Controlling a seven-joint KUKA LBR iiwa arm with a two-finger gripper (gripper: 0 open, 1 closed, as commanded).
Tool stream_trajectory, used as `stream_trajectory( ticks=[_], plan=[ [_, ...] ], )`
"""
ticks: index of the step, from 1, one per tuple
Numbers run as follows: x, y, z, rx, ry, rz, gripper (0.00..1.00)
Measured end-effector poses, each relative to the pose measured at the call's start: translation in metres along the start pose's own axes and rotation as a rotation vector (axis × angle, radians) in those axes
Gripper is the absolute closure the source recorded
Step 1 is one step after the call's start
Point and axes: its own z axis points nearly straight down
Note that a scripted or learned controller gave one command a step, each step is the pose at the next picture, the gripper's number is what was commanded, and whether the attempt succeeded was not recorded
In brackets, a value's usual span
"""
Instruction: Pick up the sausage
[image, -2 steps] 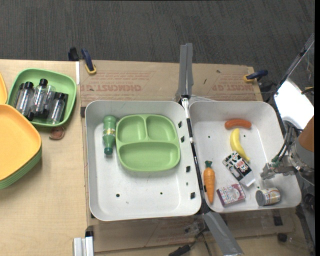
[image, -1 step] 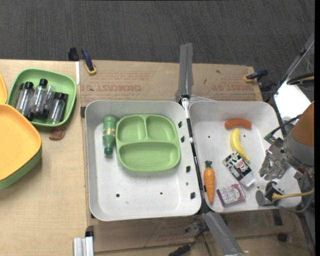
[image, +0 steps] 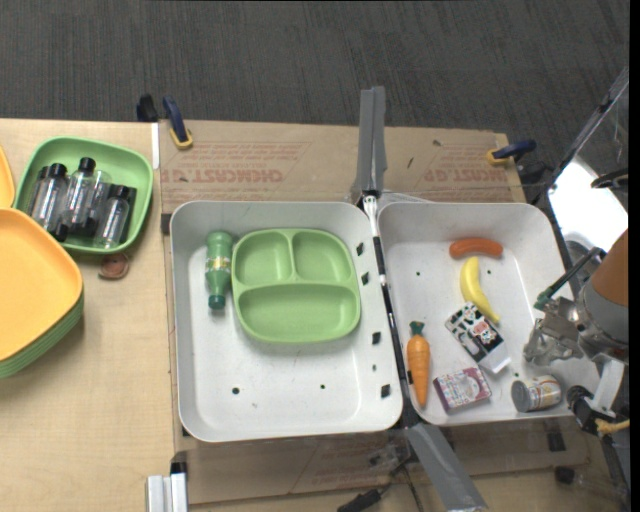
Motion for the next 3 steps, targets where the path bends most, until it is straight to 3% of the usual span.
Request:
stream_trajectory(
  ticks=[1,2,3],
  plan=[
    [0.0,-0.001,-0.008,0.004,-0.001,-0.001,1.0],
    [0.039,-0.017,-0.037,-0.004,0.0,-0.362,1.0],
    [0.0,0.001,-0.023,-0.004,-0.001,-0.803,1.0]
  ],
)
